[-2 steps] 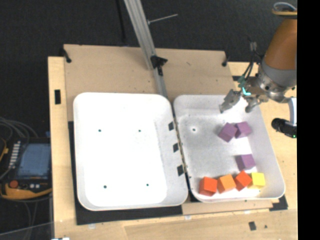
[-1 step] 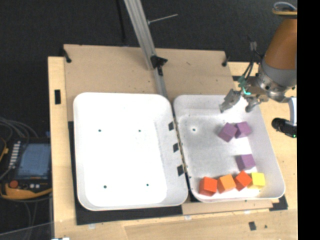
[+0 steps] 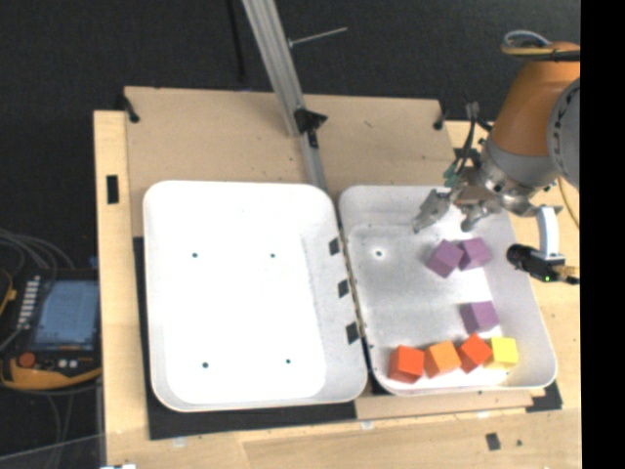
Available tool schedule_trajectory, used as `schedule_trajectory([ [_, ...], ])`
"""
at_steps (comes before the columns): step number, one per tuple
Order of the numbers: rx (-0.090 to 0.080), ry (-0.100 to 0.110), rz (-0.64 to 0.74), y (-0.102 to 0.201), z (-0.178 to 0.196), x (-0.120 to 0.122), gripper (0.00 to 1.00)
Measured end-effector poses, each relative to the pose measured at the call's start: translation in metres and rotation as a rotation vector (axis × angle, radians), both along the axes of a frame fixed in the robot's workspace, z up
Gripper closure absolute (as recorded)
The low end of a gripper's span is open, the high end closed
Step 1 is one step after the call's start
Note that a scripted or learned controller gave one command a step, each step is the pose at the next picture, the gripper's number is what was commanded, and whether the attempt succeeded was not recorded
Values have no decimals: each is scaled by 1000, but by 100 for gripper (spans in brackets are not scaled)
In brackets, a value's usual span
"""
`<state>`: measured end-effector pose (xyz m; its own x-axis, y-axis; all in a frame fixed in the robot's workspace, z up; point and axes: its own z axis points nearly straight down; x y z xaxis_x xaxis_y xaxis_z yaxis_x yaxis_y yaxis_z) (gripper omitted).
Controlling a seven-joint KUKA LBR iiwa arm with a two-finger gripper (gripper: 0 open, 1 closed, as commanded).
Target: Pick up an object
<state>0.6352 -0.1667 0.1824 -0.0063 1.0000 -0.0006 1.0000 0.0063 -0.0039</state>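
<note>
we see the gripper (image 3: pixel 450 213) at upper right of the frame, fingers apart and empty, just above the two purple cubes (image 3: pixel 457 256) in the right bin (image 3: pixel 391 213). nothing picked yet: descent, close and lift all remain.

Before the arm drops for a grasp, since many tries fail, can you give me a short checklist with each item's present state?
1. Gripper fingers apart: ok, they stand spread.
2. Nothing held yet: ok, the gap between the fingers is bare.
3. A target close by: ok, two purple blocks lie just below the gripper in the right bin.
4. Target stands free: not ok, the two purple blocks touch each other.
5. Gripper centred over a block: not ok, it sits above and left of the pair.
6. Other blocks out of the way: ok, a third purple block and the orange-to-yellow row lie nearer the front wall.
</note>
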Motion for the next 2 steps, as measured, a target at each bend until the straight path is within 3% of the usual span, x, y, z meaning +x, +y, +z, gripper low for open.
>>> schedule_trajectory([
  [1, -1, -3, -5, 0, -43, -7, 0],
  [2, -2, -9, -8, -2, -62, -5, 0],
])
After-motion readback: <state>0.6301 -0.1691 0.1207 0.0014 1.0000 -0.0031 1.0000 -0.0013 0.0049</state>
